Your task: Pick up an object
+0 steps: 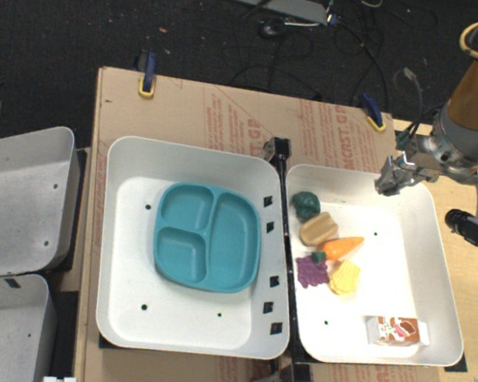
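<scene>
While over right bin (441, 258) rear edge, end effector (390, 182) state unclear, holds nthg visible.

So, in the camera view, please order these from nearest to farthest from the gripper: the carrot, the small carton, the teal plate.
From the gripper:
1. Carrot, middle of the right bin.
2. Small carton, right bin's near corner.
3. Teal plate, in the left bin.

bright even overhead light, soft shadows, slightly grainy, perhaps mild blur at edges
</scene>
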You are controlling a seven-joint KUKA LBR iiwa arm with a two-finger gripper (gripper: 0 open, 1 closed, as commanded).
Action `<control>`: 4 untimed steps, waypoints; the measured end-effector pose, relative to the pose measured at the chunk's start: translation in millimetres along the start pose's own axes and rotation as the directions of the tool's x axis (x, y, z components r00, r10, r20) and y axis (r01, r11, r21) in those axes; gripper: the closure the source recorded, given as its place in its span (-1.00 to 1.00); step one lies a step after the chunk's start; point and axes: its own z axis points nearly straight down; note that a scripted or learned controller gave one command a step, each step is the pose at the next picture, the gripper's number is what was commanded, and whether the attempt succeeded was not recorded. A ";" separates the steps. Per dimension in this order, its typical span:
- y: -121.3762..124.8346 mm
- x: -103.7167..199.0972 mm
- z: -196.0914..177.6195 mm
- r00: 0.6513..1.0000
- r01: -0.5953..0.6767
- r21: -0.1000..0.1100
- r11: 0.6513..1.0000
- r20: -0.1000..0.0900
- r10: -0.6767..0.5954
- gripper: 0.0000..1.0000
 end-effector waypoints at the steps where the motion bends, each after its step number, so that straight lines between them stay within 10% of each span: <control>1: -1.1 43.6 -1.4 1.000 0.000 0.001 1.000 0.000 0.000 1.00; 4: -0.7 203.4 -14.2 1.000 0.001 -0.001 1.000 -0.001 -0.001 1.00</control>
